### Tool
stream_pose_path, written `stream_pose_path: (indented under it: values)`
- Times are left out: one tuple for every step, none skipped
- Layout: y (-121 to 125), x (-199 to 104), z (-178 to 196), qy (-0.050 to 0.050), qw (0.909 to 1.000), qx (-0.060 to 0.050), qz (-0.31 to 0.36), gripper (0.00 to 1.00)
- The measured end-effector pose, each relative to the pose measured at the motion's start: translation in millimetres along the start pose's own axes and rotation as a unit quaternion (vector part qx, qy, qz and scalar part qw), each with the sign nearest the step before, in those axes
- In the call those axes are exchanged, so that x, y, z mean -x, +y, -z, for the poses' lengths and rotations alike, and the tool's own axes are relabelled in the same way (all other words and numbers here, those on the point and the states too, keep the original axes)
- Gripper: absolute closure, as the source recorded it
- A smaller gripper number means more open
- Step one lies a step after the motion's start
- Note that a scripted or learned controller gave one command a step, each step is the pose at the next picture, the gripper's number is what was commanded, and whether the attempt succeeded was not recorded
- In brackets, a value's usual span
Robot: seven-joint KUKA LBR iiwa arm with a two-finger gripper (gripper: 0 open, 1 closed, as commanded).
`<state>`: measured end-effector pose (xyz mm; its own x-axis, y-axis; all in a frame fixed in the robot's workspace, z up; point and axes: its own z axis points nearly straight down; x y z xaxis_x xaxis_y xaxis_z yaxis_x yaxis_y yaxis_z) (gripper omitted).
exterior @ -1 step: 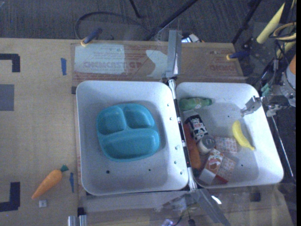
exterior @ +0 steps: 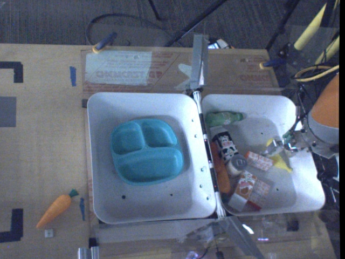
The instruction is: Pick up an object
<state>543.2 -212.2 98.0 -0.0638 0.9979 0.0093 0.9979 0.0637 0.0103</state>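
The right bin (exterior: pixel 269 109) holds several small things. A green bottle (exterior: pixel 223 117) lies at its far left, with a black-and-white patterned bottle (exterior: pixel 227 149) just below it. An orange stick-like piece (exterior: pixel 221 178) lies along the left wall. Two small printed boxes (exterior: pixel 259 161) (exterior: pixel 251 188) lie near the middle and front. A yellow wedge (exterior: pixel 282 161) rests right of centre. My gripper (exterior: pixel 282 143) hangs low over the bin's right side, just above the yellow wedge and right of the upper box. Nothing visibly sits in it.
The left bin (exterior: pixel 102 117) holds a blue divided plate (exterior: pixel 146 150). A toy carrot (exterior: pixel 54 210) lies on the bench at the front left. The arm's orange band (exterior: pixel 329 109) is over the right bin's right edge, with cables behind it.
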Motion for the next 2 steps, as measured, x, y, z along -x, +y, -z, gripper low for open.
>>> stream_pose_path:
  values:
    - [-1.2,2.9,8.7,-0.003,1.0000,-0.001,-0.002,1.00]
    - [17.0,-21.9,136.9,-0.005,0.9996,-0.004,-0.026,1.00]
